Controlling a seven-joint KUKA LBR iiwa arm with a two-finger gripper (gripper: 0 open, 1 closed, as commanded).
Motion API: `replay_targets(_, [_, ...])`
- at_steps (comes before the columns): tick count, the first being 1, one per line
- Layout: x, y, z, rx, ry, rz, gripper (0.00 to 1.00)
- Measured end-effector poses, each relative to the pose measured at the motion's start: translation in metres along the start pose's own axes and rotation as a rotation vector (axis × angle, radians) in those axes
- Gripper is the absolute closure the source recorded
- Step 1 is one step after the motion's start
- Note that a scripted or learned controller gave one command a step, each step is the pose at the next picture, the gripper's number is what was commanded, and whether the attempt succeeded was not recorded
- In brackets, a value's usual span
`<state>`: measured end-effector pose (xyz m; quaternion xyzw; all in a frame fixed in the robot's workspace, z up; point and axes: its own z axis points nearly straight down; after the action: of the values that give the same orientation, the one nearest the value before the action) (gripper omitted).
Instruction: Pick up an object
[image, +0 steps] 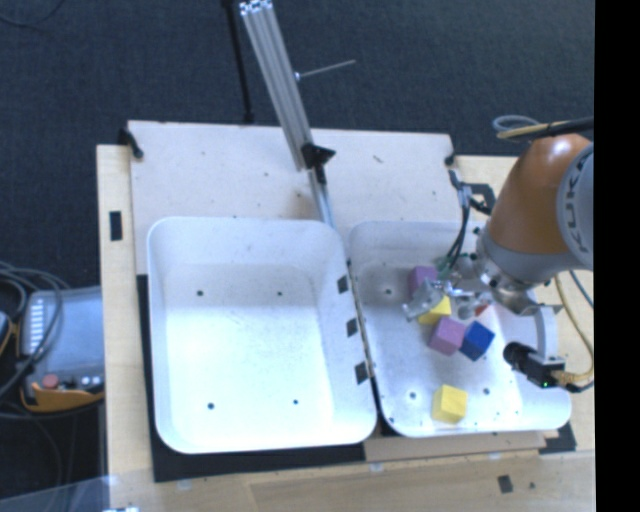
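Yellow cube (435, 311) just beneath end effector (428, 298)

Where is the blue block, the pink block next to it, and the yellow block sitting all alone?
blue block (478, 341), camera view, top face.
pink block (447, 335), camera view, top face.
lone yellow block (450, 403), camera view, top face.

White bins (250, 240) hold yellow cubes (450, 403), purple cubes (447, 336) and a blue cube (478, 341); the arm (535, 205) is orange.
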<state>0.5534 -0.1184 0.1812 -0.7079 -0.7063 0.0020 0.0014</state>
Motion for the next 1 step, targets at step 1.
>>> replay_targets(1, [-0.0037, 0.0067, 0.0557, -0.015, -0.008, 0.003, 0.0])
